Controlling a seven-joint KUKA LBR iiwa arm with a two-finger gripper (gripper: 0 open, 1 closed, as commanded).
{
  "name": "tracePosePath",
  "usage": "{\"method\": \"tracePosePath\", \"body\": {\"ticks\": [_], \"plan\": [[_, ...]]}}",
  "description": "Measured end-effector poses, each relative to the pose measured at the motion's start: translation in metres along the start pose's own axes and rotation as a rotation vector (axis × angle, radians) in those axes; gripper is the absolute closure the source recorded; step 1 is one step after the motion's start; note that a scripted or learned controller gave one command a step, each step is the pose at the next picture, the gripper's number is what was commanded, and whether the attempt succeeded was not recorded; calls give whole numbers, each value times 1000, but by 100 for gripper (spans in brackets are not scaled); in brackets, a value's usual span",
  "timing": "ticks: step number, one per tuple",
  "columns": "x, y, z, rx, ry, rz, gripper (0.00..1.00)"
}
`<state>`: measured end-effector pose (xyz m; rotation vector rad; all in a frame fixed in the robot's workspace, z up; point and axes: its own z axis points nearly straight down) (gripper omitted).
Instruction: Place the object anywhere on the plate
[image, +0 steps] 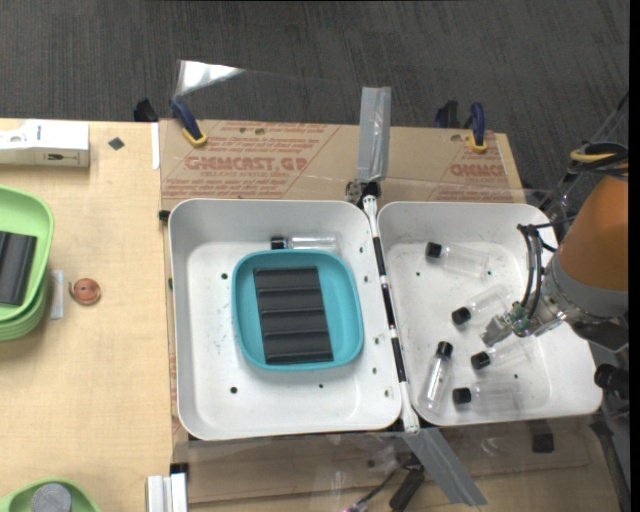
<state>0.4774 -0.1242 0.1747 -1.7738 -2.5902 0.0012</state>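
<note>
A teal square plate (246, 300) sits in the middle of the left bin (200, 390), with a black ridged block (293, 313) lying on it. Just behind the plate lies a clear vial with a black cap (300, 242). The right bin (560, 400) holds several more clear, black-capped vials, among them one near the back (436, 250), one upright-looking near the front left (437, 368) and one by the front wall (463, 396). My gripper (503, 330) is low in the right bin, right beside a vial cap (481, 359). The arm's orange band (600, 235) is above it at the right.
A green tray (28, 300) holding a dark item stands at the far left on the wooden bench. An orange disc (86, 291) lies beside it. A white box (45, 143) sits at the back left. Cardboard with clamps (187, 123) lines the back.
</note>
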Motion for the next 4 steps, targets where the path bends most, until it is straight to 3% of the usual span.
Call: {"method": "tracePosePath", "body": {"ticks": [1,2,4], "plan": [[-1,1,-8,0,-1,4,100],[16,7,3,-2,-2,-181,100],[13,8,-14,-3,-4,-172,100]]}}
